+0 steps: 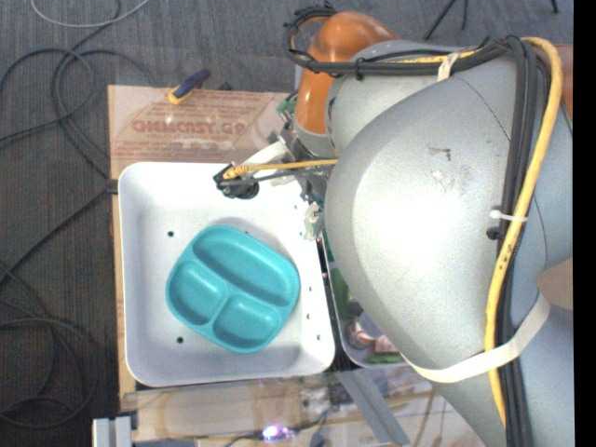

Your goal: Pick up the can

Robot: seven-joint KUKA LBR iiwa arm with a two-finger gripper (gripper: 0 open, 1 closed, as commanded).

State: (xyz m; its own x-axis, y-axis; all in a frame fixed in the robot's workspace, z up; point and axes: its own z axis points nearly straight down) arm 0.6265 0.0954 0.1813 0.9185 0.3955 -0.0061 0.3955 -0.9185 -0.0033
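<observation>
Teal plate (233, 289) is seen in bin (149, 212) left of tool (303, 189); tool state can't be told. Spot of can can't be fixed: poss. coppery glint (377, 343) beyond tool, under arm (438, 175). Likely light, stiff, slick metal; to be gripped mid-body across dia.

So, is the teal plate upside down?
No, the plate lies in the left bin with its three compartments facing up.
</observation>
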